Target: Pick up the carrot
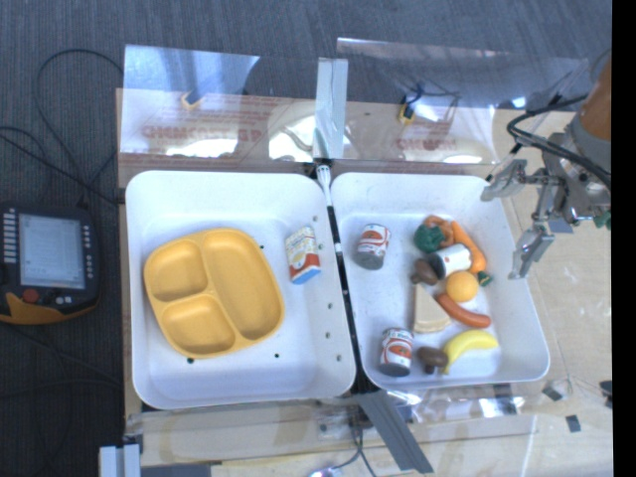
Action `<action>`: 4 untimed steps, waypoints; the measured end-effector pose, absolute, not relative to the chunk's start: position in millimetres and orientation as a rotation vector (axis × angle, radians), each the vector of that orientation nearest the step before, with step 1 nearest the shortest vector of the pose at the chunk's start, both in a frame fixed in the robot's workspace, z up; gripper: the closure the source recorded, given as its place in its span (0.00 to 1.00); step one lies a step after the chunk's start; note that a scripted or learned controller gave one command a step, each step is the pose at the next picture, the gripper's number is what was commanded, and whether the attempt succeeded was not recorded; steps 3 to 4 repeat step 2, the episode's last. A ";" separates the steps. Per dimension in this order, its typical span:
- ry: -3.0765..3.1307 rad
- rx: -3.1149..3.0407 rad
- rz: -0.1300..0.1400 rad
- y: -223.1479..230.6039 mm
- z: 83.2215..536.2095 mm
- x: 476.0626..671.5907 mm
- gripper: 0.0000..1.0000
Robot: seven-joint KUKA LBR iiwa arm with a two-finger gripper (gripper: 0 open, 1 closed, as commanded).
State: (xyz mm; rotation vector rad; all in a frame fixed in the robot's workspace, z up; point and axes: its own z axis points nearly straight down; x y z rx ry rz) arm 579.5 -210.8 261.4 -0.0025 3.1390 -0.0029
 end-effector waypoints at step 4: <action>3.118 0.038 -0.020 -222.8 140.3 600.7 1.00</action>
